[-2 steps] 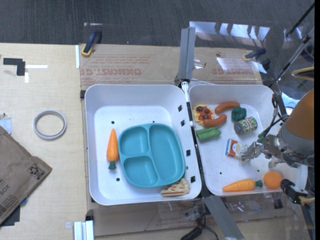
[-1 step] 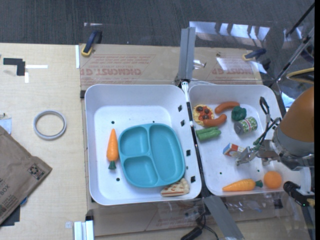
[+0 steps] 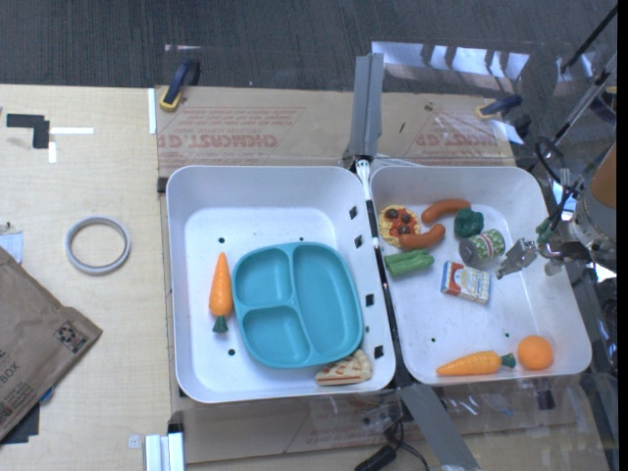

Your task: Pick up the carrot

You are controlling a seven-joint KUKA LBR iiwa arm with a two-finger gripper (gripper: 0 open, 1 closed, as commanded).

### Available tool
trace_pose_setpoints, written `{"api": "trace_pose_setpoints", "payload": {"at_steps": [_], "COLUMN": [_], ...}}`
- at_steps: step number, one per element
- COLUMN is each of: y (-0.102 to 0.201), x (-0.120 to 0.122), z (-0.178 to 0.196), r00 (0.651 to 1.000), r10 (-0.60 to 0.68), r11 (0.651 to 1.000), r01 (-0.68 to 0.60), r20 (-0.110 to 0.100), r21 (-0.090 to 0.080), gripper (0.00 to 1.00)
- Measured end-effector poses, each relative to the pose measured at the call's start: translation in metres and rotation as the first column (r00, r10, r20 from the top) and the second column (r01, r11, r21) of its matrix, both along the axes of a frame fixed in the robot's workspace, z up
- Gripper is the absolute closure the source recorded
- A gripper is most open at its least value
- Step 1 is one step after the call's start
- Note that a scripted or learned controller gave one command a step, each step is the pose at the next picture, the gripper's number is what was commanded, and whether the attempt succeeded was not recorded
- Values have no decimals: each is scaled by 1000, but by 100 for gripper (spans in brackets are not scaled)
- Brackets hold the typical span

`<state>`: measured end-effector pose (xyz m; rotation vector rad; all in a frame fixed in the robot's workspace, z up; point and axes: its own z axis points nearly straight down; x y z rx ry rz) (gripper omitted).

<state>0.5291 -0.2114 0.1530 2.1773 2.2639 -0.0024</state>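
From the fixed camera above the bench, the gripper [image 3: 522, 257] hangs over the right bin [image 3: 554, 226], near that bin's right wall; its two metal fingers [image 3: 514, 261] stand slightly apart with nothing between them. Just to the claw's left lie a small tin can [image 3: 484, 247] and a dark green broccoli piece [image 3: 468, 222], and just below and left of it a little red-and-white carton [image 3: 465, 282]. Farther left of the claw are two sausages [image 3: 444, 208], a pizza slice [image 3: 397, 222] and a green pickle [image 3: 408, 261].

Two carrots are in sight. One carrot [image 3: 475, 363] lies flat near the right bin's front edge, well below the claw and a little to its left, its green top touching or nearly touching an orange [image 3: 535, 352]. The other carrot [image 3: 221, 287] lies in the left bin [image 3: 186, 214], far to the claw's left, beside a teal divided plate [image 3: 294, 304]. A waffle-like piece [image 3: 343, 370] rests at that plate's front rim. A tape roll [image 3: 98, 243] sits on the bench beyond the left bin.
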Motion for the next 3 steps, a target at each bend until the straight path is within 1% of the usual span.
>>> {"api": "trace_pose_setpoints", "payload": {"at_steps": [1, 2, 3], "y": [-11, 47, 41], "x": [-44, -52, -39], "z": [-13, -49, 7], "r00": [997, 969, 982], "r10": [80, 247, 190], "r11": [997, 969, 982], "r01": [-80, -247, -190], "r20": [-1, -1, 1], "r21": [1, 3, 0], "gripper": [0, 0, 0]}}
